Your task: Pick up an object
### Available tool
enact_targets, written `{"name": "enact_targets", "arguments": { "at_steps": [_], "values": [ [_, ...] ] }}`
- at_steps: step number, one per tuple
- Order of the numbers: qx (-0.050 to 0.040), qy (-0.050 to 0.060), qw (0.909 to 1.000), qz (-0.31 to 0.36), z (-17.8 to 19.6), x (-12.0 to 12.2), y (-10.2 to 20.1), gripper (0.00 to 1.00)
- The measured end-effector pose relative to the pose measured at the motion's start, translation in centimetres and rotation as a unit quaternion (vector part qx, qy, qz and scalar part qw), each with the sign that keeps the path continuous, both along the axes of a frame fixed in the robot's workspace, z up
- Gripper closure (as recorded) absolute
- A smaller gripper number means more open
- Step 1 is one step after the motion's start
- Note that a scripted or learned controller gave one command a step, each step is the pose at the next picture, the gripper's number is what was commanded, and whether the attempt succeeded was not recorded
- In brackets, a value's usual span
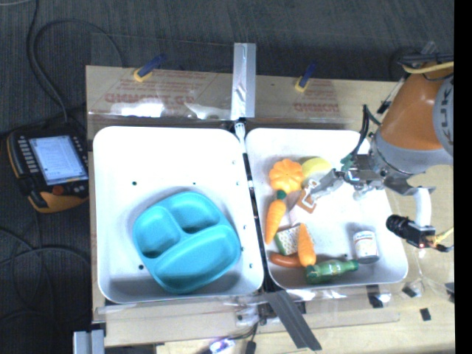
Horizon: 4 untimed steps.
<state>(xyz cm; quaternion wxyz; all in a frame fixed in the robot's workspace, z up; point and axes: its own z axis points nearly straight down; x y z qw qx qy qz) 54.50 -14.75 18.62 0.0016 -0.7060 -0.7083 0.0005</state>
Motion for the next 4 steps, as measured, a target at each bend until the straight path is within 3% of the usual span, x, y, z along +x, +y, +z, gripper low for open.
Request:
{"name": "enact_targets", "arguments": {
  "at_steps": [1,2,3,4],
  "values": [
    [-0.0016,-0.001,0.9991,0.041,-8.9,1.3,3.5,0.0],
    [0.0009,0.0,0.9991,0.042,-8.0,1.3,3.7,1.0],
    [-0.0017,0.0,1.0,0.002,2.4,0.5,8.3,1.0],
    [-0.0011,0.0,0.9998,0.022,5.4,0.4,13.3,1.0]
  ]
}}
